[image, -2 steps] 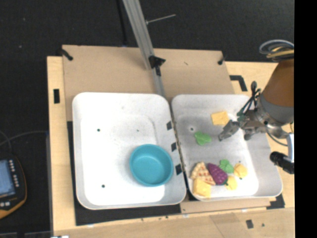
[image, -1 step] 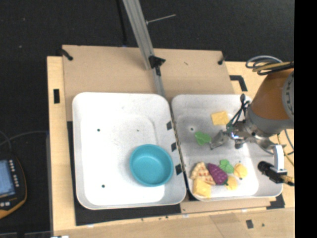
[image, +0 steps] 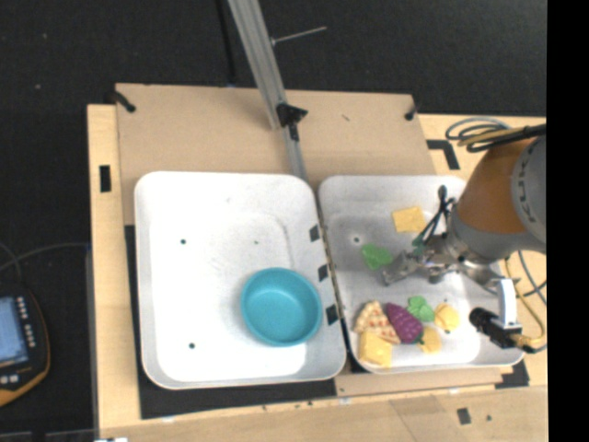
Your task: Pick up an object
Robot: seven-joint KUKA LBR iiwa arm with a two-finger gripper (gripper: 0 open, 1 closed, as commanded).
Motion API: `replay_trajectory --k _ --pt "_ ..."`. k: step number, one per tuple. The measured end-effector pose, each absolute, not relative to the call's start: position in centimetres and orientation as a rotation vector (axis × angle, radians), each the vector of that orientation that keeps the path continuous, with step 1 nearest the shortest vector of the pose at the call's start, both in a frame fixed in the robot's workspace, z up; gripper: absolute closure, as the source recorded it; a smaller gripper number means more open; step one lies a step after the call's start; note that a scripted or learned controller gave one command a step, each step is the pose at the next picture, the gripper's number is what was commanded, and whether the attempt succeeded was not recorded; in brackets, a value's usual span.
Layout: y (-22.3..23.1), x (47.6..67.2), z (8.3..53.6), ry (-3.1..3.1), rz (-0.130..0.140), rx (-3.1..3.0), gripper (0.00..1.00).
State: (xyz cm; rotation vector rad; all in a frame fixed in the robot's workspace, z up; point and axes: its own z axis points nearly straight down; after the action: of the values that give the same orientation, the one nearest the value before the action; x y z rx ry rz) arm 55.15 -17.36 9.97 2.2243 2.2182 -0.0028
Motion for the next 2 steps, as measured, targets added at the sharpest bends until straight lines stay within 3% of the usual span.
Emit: replay_trajectory --k 1,2 --pt "-17.5 55.3 11.2 2.209 0.003 2.228 1.0" --pt "-17.2 55.7 15.5 2.222 0.001 2.217 1.0"
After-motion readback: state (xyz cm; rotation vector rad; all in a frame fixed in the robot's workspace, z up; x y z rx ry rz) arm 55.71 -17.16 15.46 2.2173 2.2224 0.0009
